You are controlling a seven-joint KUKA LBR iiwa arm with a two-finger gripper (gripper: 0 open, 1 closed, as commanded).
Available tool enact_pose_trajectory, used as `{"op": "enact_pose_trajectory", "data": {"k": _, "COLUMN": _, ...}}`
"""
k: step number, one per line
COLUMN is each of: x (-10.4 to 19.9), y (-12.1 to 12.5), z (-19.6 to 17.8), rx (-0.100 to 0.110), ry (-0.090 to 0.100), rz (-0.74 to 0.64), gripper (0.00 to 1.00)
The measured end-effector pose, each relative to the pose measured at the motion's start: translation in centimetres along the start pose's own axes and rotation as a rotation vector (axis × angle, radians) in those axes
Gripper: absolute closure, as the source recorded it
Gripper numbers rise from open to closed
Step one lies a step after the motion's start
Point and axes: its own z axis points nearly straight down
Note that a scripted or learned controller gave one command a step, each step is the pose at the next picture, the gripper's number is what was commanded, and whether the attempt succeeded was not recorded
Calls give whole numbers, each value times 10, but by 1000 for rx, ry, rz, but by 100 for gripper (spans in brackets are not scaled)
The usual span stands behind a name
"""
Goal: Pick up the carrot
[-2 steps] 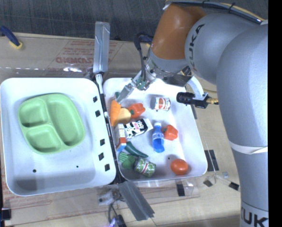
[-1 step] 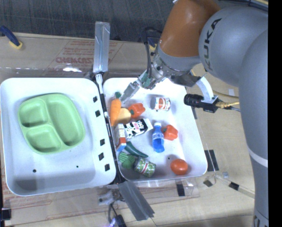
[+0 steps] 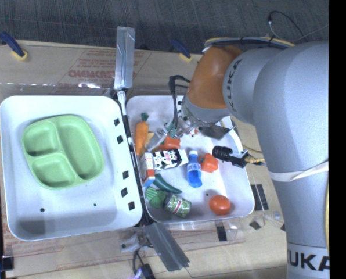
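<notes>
The carrot (image 3: 140, 137) is orange with a small green top and lies lengthwise against the left wall of the right bin (image 3: 240, 186), towards its far end. My gripper (image 3: 166, 134) hangs low over the bin, just right of the carrot and close to its middle. A small orange-red piece (image 3: 172, 143) sits directly under the gripper. The view does not show the carrot held.
The right bin also holds a printed carton (image 3: 165, 159), a blue bottle (image 3: 193, 174), a red-orange piece (image 3: 209, 163), a tomato (image 3: 219, 204) and a green can (image 3: 176, 204). The left bin (image 3: 10, 214) carries a green divided plate (image 3: 61, 150).
</notes>
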Motion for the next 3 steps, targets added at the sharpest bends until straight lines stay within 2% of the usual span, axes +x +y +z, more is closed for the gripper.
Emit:
{"op": "enact_pose_trajectory", "data": {"k": 1, "x": -1, "y": 1, "z": -12, "rx": -2, "ry": -2, "rz": -4, "gripper": 100}}
{"op": "enact_pose_trajectory", "data": {"k": 2, "x": 8, "y": 42, "z": -97, "rx": -6, "ry": -5, "rz": -117, "gripper": 100}}
{"op": "enact_pose_trajectory", "data": {"k": 3, "x": 9, "y": 42, "z": -95, "rx": -4, "ry": -3, "rz": -117, "gripper": 0}}
